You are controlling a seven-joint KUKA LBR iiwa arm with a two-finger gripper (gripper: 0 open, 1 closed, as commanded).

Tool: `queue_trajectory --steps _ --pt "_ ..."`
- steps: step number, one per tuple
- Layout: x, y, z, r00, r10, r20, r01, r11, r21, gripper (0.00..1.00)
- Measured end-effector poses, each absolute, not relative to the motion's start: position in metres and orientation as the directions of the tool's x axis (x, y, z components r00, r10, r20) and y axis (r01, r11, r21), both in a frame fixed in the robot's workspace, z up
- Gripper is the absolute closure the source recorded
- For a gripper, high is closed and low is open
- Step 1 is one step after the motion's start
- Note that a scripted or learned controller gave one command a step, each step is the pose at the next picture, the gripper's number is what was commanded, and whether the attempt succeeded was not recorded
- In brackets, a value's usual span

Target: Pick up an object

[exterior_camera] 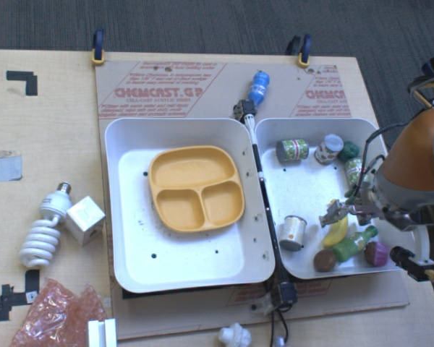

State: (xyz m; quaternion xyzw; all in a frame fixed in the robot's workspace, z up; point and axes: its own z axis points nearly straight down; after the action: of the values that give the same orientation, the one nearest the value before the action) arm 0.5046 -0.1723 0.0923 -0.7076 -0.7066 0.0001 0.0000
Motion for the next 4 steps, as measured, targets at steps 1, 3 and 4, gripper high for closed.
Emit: queue_trajectory --steps 1,3,4 --pt "0.506 -0.173 0.102 0.003 1.000 -0.001 1.000 -0.003 0.003 1.00" --pt "0.525 -0.202 0.205 -0.002 1.000 -0.002 1.000 0.002 0.002 0.00" --pt "0.581 -0.156 0.092 -0.002 1.000 0.000 1.000 0.002 0.000 0.00"
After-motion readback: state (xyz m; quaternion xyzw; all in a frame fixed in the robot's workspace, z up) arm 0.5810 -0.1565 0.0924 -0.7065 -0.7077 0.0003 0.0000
